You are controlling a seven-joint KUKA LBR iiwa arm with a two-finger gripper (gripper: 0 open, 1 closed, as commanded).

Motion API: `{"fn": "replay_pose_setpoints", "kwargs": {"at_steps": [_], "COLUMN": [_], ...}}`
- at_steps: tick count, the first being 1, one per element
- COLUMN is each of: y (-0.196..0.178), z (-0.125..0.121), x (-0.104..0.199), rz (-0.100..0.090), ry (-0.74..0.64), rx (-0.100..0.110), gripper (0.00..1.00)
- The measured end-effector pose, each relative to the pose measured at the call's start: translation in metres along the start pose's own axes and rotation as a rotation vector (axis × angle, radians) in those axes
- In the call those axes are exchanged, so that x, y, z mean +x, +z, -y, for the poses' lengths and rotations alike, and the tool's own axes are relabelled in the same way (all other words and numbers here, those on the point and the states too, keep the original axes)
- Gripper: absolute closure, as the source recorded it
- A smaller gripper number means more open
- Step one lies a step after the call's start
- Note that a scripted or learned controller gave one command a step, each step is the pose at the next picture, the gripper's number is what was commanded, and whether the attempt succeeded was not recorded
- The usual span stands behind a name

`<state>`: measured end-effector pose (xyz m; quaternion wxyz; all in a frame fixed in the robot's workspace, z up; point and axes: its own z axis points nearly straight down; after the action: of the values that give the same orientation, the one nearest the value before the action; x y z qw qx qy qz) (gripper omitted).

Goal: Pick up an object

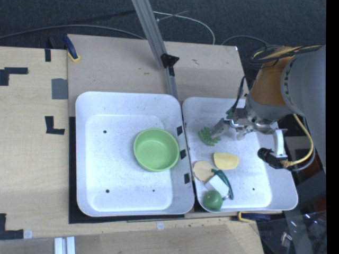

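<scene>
While the gripper (213, 136) sits low by the right bin's (275, 194) left edge, narrow around a small green toy (207, 136), its hold looks shallow; lifting fast could shake it loose.

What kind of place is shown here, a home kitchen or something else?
Most likely a robotics lab bench, not a kitchen. A grey and orange robot arm reaches over two shallow white bins, loose cables lie on the dark floor, and the items are toy-like, such as a green bowl.
</scene>
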<state>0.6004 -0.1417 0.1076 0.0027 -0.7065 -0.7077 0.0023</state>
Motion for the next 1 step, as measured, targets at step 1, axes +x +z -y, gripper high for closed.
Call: {"fn": "replay_pose_setpoints", "kwargs": {"at_steps": [1], "y": [-0.0131], "z": [-0.0013], "x": [0.0001], "rz": [0.000], "ry": [-0.001], "rx": [-0.004], "gripper": [1.00]}}
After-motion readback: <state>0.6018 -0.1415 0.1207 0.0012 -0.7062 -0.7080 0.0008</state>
